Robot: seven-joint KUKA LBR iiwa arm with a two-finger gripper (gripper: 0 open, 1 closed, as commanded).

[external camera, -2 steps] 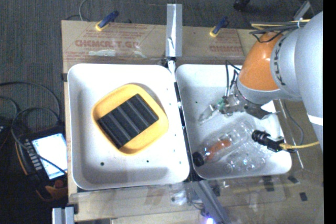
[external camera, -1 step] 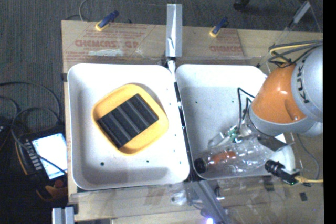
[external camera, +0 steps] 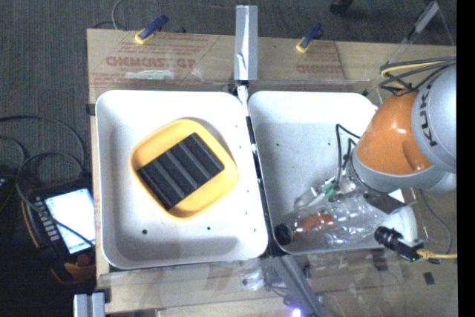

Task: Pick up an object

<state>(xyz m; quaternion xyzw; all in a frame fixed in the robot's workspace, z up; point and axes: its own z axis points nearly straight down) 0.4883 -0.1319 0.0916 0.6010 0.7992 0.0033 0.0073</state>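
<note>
From the camera above, my arm point(external camera: 404, 141) reaches in over the right bin point(external camera: 297, 122), above a clear plastic bottle point(external camera: 326, 219) lying near that bin's front edge. Whether my pincer is clenched or released, I cannot tell. A yellow tray with black ribs point(external camera: 184, 167) sits in the left bin point(external camera: 119, 122)

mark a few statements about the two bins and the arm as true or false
1. The yellow object with black ribs lies in the left bin. True.
2. The clear plastic bottle stands upright in the left bin. False: it lies on its side in the right bin.
3. The arm hangs over the right bin. True.
4. The yellow object touches the bottle. False: they are in separate bins.
5. Two blue-handled clamps sit beyond the bins. True.
</note>
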